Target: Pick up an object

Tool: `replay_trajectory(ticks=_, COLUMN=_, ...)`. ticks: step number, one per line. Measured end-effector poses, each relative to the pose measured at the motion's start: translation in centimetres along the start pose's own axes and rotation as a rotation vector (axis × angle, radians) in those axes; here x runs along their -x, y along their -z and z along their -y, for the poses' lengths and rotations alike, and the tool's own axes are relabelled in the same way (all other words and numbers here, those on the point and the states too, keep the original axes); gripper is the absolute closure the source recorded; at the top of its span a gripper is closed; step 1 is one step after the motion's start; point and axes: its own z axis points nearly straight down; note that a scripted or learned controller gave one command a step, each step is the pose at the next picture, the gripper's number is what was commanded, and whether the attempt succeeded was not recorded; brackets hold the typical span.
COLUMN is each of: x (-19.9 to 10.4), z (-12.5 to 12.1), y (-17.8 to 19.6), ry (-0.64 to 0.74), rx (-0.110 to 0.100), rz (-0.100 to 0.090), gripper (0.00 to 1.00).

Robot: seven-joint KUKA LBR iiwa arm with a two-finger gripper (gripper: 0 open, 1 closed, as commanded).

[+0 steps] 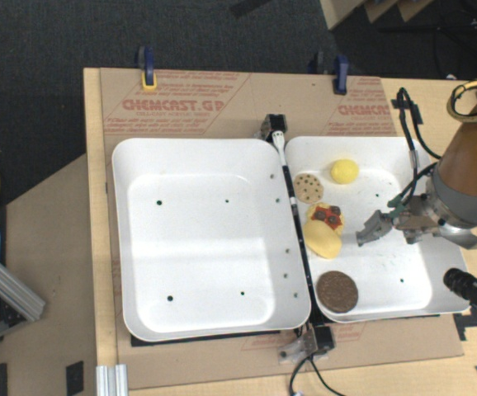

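Five small objects are seen lying in the right bin (403,299), all on the side of it away from the arm. Nearest to the fingers (369,231) a pale yellow lump (323,241) is found, just beyond their tips and apart from them. Touching its upper edge, a small red and brown piece (328,216) is seen; its shape is too small to be made out. Further up, a tan speckled disc (308,187) lies against the bin's wall, and a round yellow ball (345,171) is placed beside it, well above the fingers. Below the fingers, at the bin's near edge, a dark brown disc (337,290) lies flat.

The fingers are lowered over the bare white floor of the right bin and nothing is seen between them; whether they are spread or closed cannot be told, since they are viewed as one dark, blurred shape. The wrist behind them is partly cut off by the picture's edge, and the orange band (472,167) is seen above it.

The left bin (197,238) lies well beyond the objects, its floor marked by small dark dots. Both bins are carried by a brown board on the tabletop (222,97), printed with red lettering and clamped at the far edge.
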Motion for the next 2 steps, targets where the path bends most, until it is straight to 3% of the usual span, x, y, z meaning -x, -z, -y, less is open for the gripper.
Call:
replay_trajectory(ticks=1, x=-0.3, z=-5.8, y=-10.5, ry=0.002, rx=-0.004, rz=-0.001, gripper=0.00)
replay_trajectory(ticks=2, x=-2.1, z=-13.7, y=-10.8, ry=0.004, rx=0.007, rz=0.008, gripper=0.00)
